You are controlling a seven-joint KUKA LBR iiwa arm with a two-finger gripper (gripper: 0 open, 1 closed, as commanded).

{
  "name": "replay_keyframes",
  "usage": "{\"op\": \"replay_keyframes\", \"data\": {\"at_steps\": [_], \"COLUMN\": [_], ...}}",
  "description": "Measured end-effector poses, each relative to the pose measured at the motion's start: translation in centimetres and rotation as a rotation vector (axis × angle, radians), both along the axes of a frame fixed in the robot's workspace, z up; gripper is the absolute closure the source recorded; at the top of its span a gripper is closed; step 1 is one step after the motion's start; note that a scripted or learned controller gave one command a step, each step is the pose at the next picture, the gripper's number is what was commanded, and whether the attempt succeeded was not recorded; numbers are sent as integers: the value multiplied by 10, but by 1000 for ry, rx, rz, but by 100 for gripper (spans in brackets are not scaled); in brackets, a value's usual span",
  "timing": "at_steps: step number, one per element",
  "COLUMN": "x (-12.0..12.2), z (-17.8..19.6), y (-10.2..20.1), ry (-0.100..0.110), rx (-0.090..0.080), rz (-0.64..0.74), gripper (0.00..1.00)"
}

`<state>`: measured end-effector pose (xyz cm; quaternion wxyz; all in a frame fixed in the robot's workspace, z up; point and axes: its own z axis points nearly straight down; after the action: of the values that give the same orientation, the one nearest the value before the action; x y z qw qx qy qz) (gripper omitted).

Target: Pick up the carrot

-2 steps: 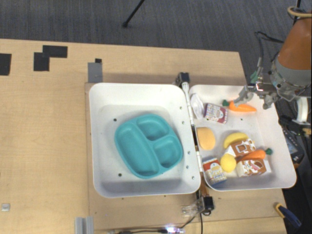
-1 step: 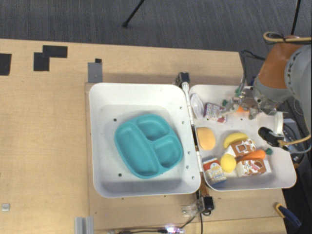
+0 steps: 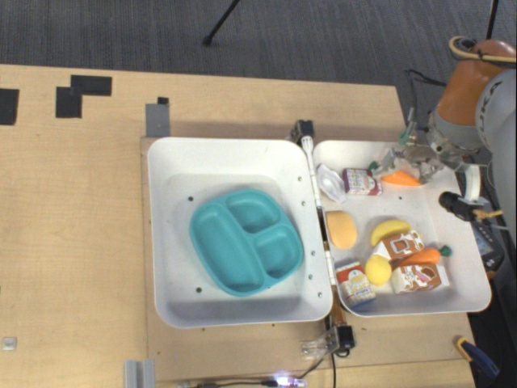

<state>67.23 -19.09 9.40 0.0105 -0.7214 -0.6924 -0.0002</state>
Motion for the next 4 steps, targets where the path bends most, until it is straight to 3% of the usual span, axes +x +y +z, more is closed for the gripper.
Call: {"op": "replay_keyframes", "data": {"at_steps": [1,2,3,4], "x": [-29,-27,-39,-65], "z": [2,12,-6,-7], "y": [13,14,9,-15], "ry": [-44,-48,-31,-29], "rx": [-22,-23,-20,-15], "rz": [71,75,486,966], "gripper": [0,100,100,100]}}
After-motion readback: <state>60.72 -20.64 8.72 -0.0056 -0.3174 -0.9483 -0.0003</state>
